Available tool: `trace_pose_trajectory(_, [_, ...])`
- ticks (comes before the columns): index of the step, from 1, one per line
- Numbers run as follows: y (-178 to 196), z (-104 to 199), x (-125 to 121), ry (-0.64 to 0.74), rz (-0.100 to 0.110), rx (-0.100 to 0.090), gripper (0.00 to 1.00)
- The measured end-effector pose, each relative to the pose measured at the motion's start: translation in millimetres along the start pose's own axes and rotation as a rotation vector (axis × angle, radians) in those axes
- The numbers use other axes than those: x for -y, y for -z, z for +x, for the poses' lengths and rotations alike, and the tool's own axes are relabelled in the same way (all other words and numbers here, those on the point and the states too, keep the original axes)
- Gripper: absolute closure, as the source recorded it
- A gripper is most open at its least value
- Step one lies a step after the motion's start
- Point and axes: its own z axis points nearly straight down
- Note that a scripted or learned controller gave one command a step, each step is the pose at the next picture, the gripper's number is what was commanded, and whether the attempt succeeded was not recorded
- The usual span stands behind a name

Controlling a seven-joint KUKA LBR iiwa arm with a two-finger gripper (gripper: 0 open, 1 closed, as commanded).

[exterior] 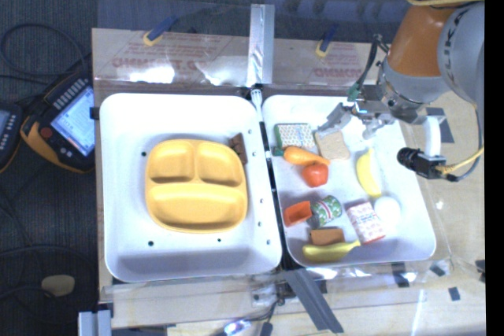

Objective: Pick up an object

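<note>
The right bin holds several toy foods: a green-and-white packet, a tan bread slice, an orange carrot, a red tomato, a yellow lemon-like piece, a white egg, a green can, a red-and-white box, a brown bar and a banana. My gripper hangs over the bin's back part, just above and right of the bread slice. It is open, with nothing between its fingers.
The left bin carries a yellow divided plate and a small brown piece by its right wall. A metal divider stands behind the bins. A teach pendant with cables lies off the bench at left.
</note>
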Motion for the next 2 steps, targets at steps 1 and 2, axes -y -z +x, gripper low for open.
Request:
trace_pose_trajectory(1, [-108.4,28.0,32.0,0.17,-0.012,0.004,0.0])
trace_pose_trajectory(2, [-98.7,28.6,31.1,0.169,-0.014,0.001,1.0])
